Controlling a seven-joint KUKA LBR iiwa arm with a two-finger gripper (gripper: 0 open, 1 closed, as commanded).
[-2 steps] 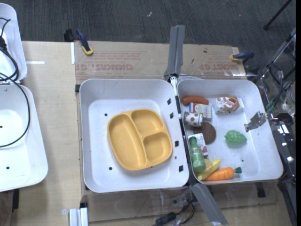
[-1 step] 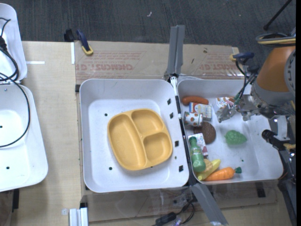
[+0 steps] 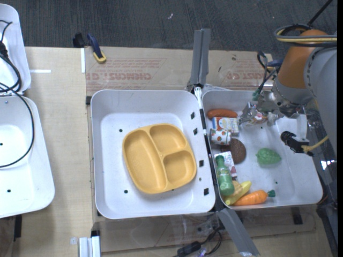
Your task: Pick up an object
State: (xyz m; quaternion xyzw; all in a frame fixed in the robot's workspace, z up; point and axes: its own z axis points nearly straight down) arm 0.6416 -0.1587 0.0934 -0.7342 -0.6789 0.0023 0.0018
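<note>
- The gripper (image 3: pixel 256 114) hangs over the back of the right bin (image 3: pixel 300 193).
- A red sausage (image 3: pixel 222 113) lies flat, just left of it.
- A green leafy toy (image 3: pixel 268 156) sits in front of it.
- An orange carrot (image 3: pixel 252 197) lies far in front, by a green bottle (image 3: pixel 224 178).

Yellow tray (image 3: pixel 159 158) smooth matt plastic; white bins (image 3: pixel 107 143) glossy plastic; bench (image 3: pixel 59 74) wood.

Yellow divided tray (image 3: pixel 159 158); white bins (image 3: pixel 102 143); orange carrot (image 3: pixel 251 198), green-tipped; green bottle (image 3: pixel 224 178); green leafy piece (image 3: pixel 268 156); brown round cookie (image 3: pixel 237 150); red-orange sausage (image 3: pixel 222 113).
</note>
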